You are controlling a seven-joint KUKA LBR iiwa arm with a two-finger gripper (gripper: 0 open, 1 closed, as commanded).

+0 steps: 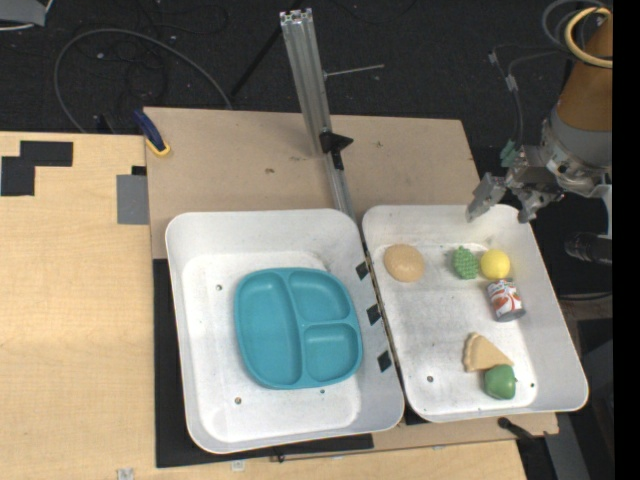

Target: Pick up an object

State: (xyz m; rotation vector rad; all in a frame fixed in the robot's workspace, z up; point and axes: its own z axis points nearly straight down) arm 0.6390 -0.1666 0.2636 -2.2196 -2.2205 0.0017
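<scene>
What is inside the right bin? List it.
In the right bin: a tan bun, a green piece, a lemon, a can, a wedge and a lime touching it. Nothing looks covered.

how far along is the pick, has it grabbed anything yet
Nothing is picked yet. The pincer hangs open and holds nothing above the right bin's far edge. The lemon, green ball and small can lie untouched. Descent, grasp and lift remain.

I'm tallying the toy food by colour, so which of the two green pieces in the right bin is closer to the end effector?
The bumpy green piece beside the yellow lemon, just below the end effector. The smooth green one lies at the bin's near end.
</scene>
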